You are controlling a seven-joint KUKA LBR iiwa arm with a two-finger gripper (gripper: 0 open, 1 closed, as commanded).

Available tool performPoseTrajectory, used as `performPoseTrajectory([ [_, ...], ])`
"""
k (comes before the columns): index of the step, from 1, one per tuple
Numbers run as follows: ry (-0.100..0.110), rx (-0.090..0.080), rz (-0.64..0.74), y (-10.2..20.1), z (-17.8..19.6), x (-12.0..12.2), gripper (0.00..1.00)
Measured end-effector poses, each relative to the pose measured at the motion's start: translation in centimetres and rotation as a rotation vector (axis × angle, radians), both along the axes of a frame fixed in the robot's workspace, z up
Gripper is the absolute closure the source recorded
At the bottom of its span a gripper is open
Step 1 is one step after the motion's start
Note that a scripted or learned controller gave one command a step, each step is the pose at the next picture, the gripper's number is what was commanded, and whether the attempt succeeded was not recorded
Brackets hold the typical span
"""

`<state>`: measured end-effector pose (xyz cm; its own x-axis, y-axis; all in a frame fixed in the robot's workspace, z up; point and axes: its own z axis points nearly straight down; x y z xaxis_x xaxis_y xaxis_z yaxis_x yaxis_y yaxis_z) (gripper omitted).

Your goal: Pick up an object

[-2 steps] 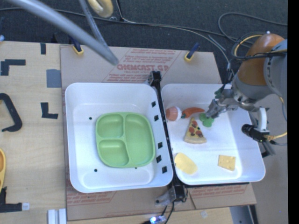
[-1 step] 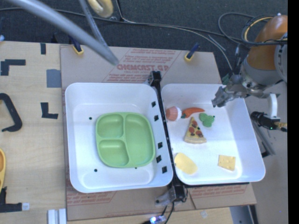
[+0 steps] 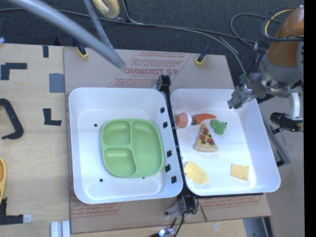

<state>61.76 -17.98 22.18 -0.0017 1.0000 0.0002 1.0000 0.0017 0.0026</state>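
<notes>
The gripper (image 3: 236,101) hangs over the far right corner of the right bin (image 3: 264,147), near its rim. Its dark fingers look pressed close together, and nothing is seen between them. Above it, the grey arm (image 3: 281,68) with the orange band comes in from the right side.

In the right bin lie 6 toy food pieces. A pizza slice (image 3: 205,139) lies near the middle, with its tip pointing to the far side. Just beyond it there is an orange carrot (image 3: 203,117), and at the left of the carrot a small round pinkish piece (image 3: 182,120), which touches or almost touches it. A green vegetable piece (image 3: 218,127) lies just right of the pizza tip. Near the front wall there is a pale yellow rounded piece (image 3: 196,173), and well to its right a square cheese wedge (image 3: 239,172). All these things lie apart from the gripper.

The left bin (image 3: 84,132) holds a green divided plate (image 3: 132,147) with 3 compartments. Both bins stand side by side on a cardboard sheet (image 3: 148,65) on the table (image 3: 29,93). Black tape marks (image 3: 12,70) are on the table at the left.
</notes>
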Motion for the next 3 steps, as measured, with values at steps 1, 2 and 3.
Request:
performPoseTrajectory([
  [1,0.005,0.000,0.002,4.6,-0.9,-1.4,1.00],
  [2,0.005,0.001,0.003,9.8,-0.3,-3.5,1.00],
  [3,0.004,0.002,0.006,15.8,0.5,-4.2,1.00],
])
